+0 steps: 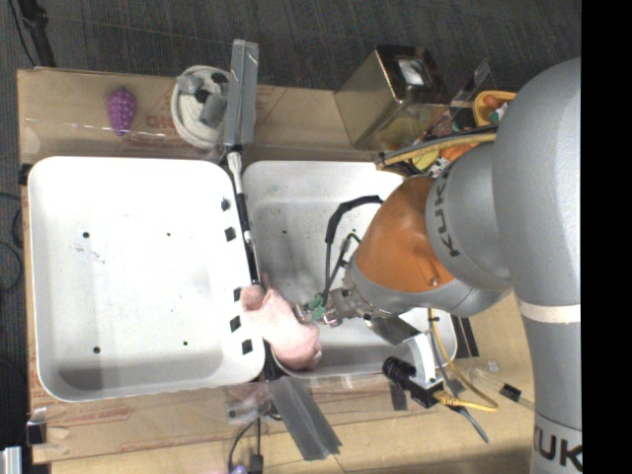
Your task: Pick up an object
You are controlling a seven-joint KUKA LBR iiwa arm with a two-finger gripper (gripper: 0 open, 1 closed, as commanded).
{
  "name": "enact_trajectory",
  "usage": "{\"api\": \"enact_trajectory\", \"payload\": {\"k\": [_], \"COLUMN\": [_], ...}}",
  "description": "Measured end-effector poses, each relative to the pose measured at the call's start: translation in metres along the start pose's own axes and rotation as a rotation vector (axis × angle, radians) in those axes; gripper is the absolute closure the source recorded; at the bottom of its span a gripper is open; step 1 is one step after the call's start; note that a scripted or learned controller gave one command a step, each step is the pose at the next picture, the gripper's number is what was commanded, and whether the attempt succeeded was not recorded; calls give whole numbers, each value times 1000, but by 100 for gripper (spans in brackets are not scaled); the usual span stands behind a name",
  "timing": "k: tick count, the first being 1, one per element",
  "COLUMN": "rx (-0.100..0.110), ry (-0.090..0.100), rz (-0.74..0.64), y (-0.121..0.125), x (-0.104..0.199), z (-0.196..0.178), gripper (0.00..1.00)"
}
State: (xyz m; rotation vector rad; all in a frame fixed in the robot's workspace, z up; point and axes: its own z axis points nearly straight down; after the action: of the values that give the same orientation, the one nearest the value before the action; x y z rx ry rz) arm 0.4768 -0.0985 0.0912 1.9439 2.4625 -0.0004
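Count from my side: two white bins (128, 373) (left one and right one (296, 181)), one pink soft object (286, 334) at the right bin's near-left corner, one purple item (121, 110), one white roll (197, 107) on the bench.

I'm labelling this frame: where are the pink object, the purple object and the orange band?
pink object (286, 332): camera view, middle of its body.
purple object (121, 109): camera view, centre of it.
orange band (400, 245): camera view, its broad curved face.
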Motion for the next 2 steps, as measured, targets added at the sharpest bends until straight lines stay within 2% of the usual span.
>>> {"api": "enact_trajectory", "payload": {"k": [1,2], "rx": [5,1], "ry": [4,3], "rz": [141,-305], "y": [15,13], "x": [-2,13], "z": [0,-101], "gripper": [0,0]}}
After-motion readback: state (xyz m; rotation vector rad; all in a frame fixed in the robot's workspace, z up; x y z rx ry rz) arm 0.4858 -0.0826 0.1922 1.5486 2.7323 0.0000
